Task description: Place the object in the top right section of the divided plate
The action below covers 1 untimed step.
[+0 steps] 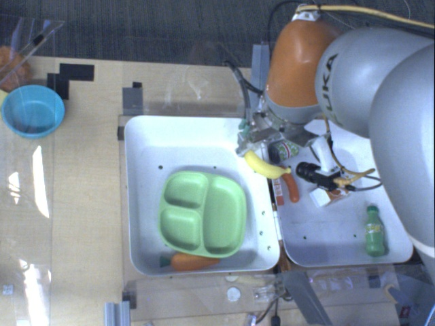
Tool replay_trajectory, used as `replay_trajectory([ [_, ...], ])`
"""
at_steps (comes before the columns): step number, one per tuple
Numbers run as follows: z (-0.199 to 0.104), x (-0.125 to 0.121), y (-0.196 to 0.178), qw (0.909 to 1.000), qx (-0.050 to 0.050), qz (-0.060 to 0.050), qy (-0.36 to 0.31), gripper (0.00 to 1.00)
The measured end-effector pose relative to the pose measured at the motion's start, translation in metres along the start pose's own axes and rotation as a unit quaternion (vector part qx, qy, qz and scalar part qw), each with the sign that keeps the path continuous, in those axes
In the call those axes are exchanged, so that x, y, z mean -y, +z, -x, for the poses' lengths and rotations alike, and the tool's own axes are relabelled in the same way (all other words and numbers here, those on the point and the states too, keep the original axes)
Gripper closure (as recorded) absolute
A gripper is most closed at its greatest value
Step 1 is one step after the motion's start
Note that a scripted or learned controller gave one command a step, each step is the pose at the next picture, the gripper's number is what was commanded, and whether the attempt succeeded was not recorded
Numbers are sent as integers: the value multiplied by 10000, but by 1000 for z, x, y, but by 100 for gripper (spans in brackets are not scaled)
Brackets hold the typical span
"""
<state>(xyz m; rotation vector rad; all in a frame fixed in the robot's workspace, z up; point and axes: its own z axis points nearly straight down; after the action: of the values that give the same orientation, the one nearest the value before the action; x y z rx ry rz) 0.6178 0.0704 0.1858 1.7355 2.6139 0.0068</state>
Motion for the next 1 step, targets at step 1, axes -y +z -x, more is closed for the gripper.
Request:
replay_trajectory([
  [1,-60,27,47,9935,-6,-3,-1142,100],
])
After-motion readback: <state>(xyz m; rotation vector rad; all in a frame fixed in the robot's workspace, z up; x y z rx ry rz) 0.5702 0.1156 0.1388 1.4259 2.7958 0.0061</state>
